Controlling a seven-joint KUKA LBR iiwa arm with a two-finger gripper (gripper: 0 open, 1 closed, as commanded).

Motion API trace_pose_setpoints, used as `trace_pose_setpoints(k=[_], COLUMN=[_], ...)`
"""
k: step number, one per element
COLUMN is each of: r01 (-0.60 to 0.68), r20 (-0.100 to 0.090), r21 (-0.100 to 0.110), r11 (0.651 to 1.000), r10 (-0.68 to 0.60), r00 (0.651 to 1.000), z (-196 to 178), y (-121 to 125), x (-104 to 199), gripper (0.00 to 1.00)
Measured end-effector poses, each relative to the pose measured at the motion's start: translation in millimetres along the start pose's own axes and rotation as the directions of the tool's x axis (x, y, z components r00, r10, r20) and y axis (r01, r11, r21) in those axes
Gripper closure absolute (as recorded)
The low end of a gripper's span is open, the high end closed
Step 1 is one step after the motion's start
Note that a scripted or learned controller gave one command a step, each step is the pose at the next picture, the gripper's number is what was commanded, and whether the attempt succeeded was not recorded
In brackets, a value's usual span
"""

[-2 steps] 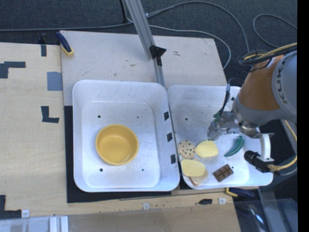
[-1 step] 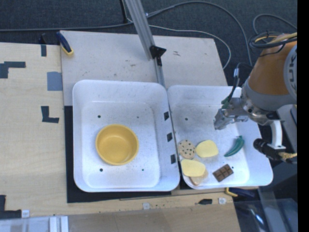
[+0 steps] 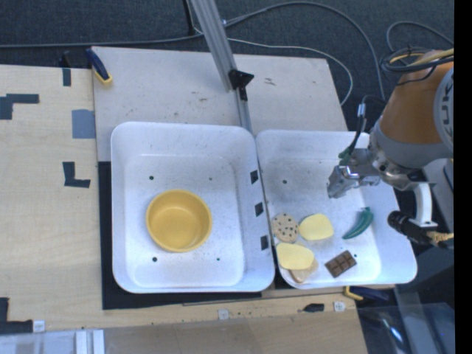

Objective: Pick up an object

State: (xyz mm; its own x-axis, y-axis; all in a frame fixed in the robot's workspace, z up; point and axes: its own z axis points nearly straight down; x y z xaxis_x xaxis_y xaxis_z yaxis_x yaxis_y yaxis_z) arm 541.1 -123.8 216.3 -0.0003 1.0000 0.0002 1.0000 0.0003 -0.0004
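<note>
Camera view, from above at a slant: two shallow white bins sit side by side on the desk (image 3: pixel 169 87). The left bin (image 3: pixel 125 146) contains a yellow bowl (image 3: pixel 179 220), upright, toward its front left. The right bin (image 3: pixel 295 146) holds a group of small items in its front half: a round speckled cookie (image 3: pixel 285 228) near the divider, a pale yellow piece (image 3: pixel 316 227) just beside it, a second pale yellow piece (image 3: pixel 295 257) in front of these, a brown chocolate square (image 3: pixel 341 263) near the front edge, and a green pepper-shaped item (image 3: pixel 359 223) toward the right wall. The grey arm with its orange band (image 3: pixel 413 109) reaches in from the right. The tool (image 3: pixel 341 184) hangs over the middle of the right bin, behind the group of items and apart from each; whether it is open or closed cannot be told, and nothing is seen in its grasp.
</note>
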Motion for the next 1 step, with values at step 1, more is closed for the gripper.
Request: trace_pose_setpoints(k=[1], r01=[0.004], r20=[-0.001], r21=[0.000], r11=[1.000], r10=[-0.004], r00=[1.000], z=[2.8], y=[14.9], x=[40.5], gripper=[1.00])
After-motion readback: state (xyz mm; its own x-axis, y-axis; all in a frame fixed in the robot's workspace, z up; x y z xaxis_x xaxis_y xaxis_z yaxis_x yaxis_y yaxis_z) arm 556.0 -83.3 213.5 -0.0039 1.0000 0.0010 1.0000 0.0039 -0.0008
